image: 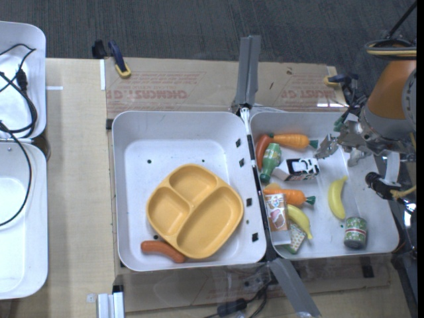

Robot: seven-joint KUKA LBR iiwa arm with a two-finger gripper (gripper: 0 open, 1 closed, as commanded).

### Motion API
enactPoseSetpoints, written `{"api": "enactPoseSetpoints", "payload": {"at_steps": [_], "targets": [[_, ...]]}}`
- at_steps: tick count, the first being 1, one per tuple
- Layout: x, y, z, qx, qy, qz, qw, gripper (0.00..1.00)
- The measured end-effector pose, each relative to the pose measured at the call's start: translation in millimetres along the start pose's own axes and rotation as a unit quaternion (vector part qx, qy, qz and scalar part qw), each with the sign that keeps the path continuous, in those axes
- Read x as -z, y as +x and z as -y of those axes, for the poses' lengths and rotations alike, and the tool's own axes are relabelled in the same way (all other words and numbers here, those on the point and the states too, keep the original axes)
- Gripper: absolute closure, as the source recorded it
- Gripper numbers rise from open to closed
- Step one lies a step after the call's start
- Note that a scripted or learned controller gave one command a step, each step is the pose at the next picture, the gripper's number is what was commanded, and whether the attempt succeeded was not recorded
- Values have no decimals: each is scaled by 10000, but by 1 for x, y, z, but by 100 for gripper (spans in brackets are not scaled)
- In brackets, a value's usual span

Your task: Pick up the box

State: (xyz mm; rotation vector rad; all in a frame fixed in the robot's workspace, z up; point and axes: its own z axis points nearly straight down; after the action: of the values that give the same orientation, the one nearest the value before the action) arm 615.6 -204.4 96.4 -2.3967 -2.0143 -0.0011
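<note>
A small black-and-white box [303, 168] lies in the middle of the right bin [387, 244]. A second small carton with a printed label [276, 212] lies near that bin's left wall. My gripper [329, 147] hangs low over the right bin's far right part. It is just up and to the right of the black-and-white box, with a small gap between them. The grey arm with its orange band [391, 91] comes in from the right above it. Nothing shows in the gripper.
Around the box lie a carrot [291, 140], a green bottle [270, 161], another carrot [289, 196], two bananas [338, 198] [299, 220] and a green can [355, 232]. The left bin [132, 151] holds a yellow divided plate [194, 211] and a sausage [162, 249].
</note>
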Motion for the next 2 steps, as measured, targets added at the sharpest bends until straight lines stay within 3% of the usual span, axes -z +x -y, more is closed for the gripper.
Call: {"api": "enactPoseSetpoints", "payload": {"at_steps": [1,2], "targets": [[62,20,24,-480,-20,41,9988,0],[81,-23,78,-1334,-9,38,9911,0]]}}
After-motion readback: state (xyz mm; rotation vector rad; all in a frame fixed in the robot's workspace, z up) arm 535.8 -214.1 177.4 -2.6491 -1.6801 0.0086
